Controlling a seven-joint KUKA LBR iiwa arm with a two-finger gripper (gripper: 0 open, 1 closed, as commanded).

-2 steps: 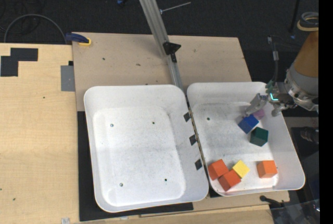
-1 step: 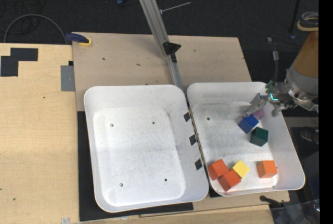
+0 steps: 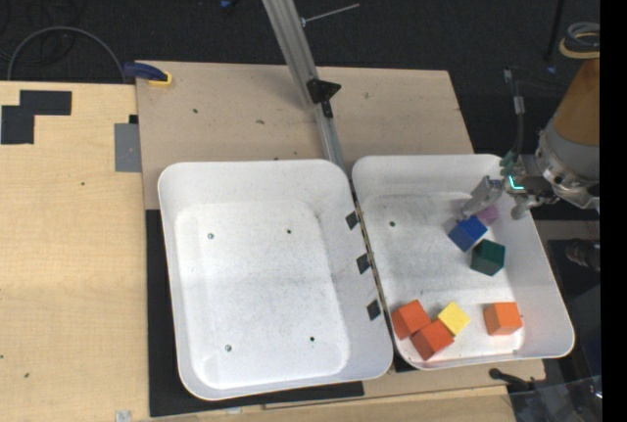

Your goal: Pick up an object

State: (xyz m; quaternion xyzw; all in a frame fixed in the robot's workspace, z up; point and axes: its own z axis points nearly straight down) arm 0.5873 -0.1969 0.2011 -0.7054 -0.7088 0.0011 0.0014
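On the counter [image 3: 245,112], a tan board beside a paler wood panel with dark cut-outs at far left, dark floor and cables behind:

Item 1. Left bin [image 3: 196,190], white, shallow, speckled floor.

Item 2. Right bin [image 3: 411,180], white, touching the left one along a seam marked by three small black clips [image 3: 361,262].

Item 3. Aluminium rail [image 3: 289,28], slanting from the top of the view down to the seam between the bins, with a black bracket part-way along.

Item 4. Blue-and-yellow object [image 3: 150,72] at the board's back left corner; too small to name.

Item 5. Contents of the right bin. Blue cube [image 3: 467,233] and dark green cube [image 3: 488,257], touching, near the right wall. A pale purple piece [image 3: 488,212] just behind the blue cube, partly hidden. Along the front wall: two orange-red blocks [image 3: 421,329] touching, a yellow cube [image 3: 454,318] against them, an orange cube [image 3: 503,317] just apart to the right.

Item 6. My hand [image 3: 502,196], reaching in over the right bin's far right side, directly above the purple piece and the blue cube. I cannot tell whether it is released or clenched, nor whether it grasps anything. My arm blocks the bin's rear right corner.
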